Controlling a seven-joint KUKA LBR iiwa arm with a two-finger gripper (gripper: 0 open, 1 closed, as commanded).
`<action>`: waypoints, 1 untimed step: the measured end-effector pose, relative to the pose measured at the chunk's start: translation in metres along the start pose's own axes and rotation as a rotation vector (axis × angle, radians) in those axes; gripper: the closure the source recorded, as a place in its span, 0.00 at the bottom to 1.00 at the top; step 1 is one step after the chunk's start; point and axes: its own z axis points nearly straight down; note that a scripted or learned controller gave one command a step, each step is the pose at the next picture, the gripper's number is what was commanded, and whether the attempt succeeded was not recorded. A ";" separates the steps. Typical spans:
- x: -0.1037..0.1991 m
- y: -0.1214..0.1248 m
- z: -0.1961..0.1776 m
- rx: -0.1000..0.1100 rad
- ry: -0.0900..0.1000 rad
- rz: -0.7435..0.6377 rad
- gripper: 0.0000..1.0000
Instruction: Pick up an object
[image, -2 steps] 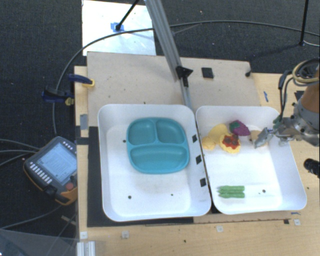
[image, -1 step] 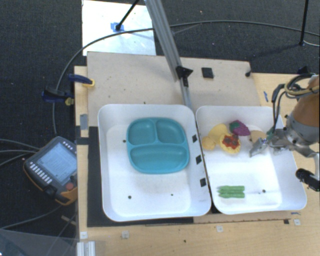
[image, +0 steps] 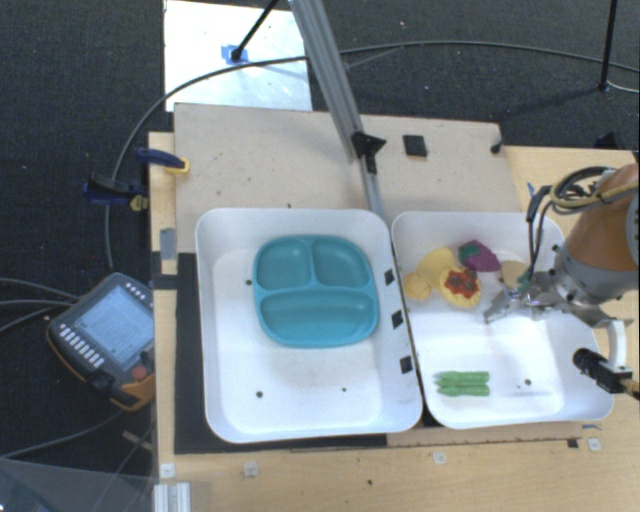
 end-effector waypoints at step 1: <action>0.000 0.003 -0.015 -0.008 0.000 -0.001 1.00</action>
